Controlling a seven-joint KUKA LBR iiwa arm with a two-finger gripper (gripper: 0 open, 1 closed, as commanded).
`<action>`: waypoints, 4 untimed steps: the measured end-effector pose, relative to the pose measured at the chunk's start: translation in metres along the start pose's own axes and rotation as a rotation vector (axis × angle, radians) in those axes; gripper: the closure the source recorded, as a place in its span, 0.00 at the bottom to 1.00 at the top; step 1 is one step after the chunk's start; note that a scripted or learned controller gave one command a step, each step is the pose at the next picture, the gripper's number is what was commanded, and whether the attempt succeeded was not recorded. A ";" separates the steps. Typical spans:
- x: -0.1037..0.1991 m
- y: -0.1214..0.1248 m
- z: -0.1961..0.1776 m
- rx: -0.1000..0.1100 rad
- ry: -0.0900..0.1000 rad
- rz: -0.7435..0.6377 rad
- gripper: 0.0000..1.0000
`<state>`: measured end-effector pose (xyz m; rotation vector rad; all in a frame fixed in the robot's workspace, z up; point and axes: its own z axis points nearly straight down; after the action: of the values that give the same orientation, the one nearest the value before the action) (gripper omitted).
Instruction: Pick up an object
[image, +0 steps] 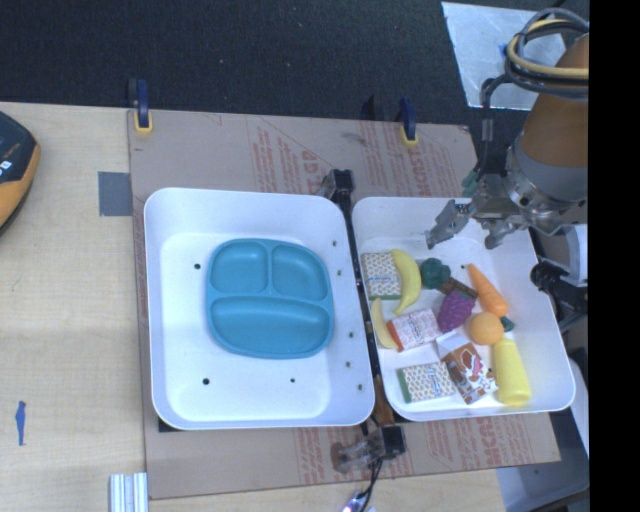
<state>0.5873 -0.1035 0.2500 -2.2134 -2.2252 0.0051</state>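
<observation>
My gripper (470, 232) hangs over the back of the right bin (555, 395), open, with nothing between its two fingers. Below it lie toy foods: a yellow banana (406, 280), a dark green piece (434, 272), an orange carrot (486, 288), purple grapes (456, 309), an orange (485, 328), a yellow bottle (510, 371) and several small printed packets (426, 381). The gripper is above and slightly behind the carrot and green piece, touching none of them.
The left bin (165, 300) holds a blue divided plate (269, 298). Black clips (341, 184) sit between the bins at the back and front. A yellow and black device (12, 165) lies at the far left of the bench.
</observation>
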 end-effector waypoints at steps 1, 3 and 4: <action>0.011 0.020 0.134 0.000 -0.001 -0.004 0.00; 0.009 0.023 0.117 -0.008 -0.004 -0.003 0.00; -0.022 -0.029 0.146 -0.007 -0.002 -0.003 0.00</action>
<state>0.5573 -0.1259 0.1041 -2.2148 -2.2332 -0.0006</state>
